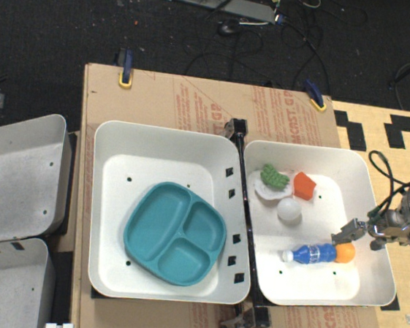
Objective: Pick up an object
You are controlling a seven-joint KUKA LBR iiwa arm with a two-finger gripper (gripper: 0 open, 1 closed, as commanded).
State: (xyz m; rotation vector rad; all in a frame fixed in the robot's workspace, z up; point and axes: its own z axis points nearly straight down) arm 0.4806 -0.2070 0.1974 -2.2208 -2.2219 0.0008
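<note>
A teal divided plate (175, 233) is lying alone in the left bin (107, 185), toward its front, and it is sitting flat enough that fingers would probably be skating over its rim rather than biting. Across the divider, in the right bin (375, 285), a green toy (274, 178), an orange block (303, 185) and a white ball (289, 210) are crowding together near the back edge, the ball just in front of a pale lid-like piece; any reach there is risking a nudge that sends the ball rolling. Nearer the front, a blue bottle (314, 254) is lying on its side with an orange thing (344, 252) touching its right end. The gripper (360, 232) is hanging over the right edge of that bin, just above the orange thing, with nothing visibly between its fingers; how wide they are standing I cannot tell. Coming down here, it is likely to be hitting the bin wall or pushing the bottle, which could be rolling away.
</note>
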